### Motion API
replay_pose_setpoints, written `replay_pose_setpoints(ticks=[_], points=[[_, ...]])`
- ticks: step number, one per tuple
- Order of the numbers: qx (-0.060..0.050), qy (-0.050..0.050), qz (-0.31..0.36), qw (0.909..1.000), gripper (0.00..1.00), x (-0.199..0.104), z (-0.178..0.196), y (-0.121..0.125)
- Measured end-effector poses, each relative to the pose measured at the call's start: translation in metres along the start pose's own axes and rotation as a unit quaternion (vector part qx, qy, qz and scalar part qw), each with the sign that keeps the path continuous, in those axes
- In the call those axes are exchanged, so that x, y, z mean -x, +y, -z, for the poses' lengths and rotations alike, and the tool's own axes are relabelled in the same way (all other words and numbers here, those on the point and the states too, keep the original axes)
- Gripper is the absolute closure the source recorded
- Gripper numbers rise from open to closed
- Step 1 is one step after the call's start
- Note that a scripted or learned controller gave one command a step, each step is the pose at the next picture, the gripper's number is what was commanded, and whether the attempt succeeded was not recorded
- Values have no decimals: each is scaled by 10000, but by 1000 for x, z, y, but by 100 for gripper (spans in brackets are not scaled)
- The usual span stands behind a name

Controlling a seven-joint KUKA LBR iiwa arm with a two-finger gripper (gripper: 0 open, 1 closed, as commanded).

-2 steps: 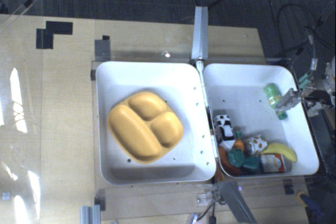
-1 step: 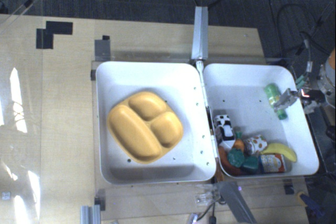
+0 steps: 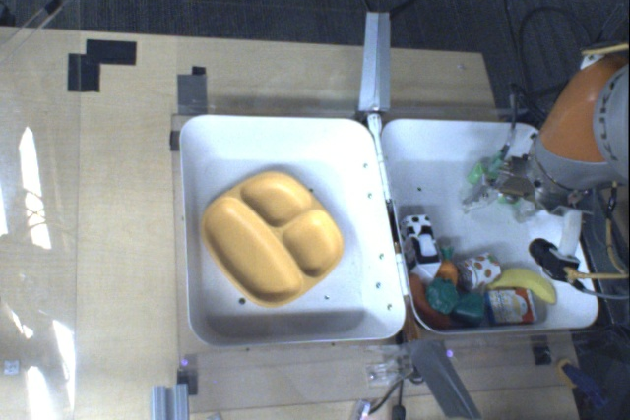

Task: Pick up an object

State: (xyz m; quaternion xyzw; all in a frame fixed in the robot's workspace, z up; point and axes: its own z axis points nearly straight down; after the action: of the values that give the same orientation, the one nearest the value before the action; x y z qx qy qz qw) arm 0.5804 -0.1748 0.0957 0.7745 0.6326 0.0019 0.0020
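Observation:
My gripper [image 3: 491, 186] hangs over the middle of the right bin [image 3: 433, 152], reaching in from the right below the orange-banded wrist. A small pale green thing [image 3: 480, 172] shows right at its tip; whether it is held is unclear. Along the bin's front wall lies a heap: a black-and-white toy [image 3: 421, 239], a spotted white cup [image 3: 480, 269], a yellow banana [image 3: 527, 282], a teal thing [image 3: 463, 306] and a labelled can [image 3: 510, 308]. The heap is apart from the gripper, nearer the front.
The left bin [image 3: 207, 310] holds a yellow three-compartment plate [image 3: 273, 236]. A metal divider post [image 3: 376, 64] stands at the back between the bins. Cables lie on the dark floor behind the bench.

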Motion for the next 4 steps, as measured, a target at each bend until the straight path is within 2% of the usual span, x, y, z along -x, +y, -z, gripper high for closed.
replay_pose_setpoints(ticks=[1,2,3,4], points=[[-8,0,45,10000,0,-45,12,-9],[14,38,-38,10000,0,-3,-3,59],[45,19,15,10000,100,-4,9,61],[-3,13,6,10000,0,-2,7,59]])
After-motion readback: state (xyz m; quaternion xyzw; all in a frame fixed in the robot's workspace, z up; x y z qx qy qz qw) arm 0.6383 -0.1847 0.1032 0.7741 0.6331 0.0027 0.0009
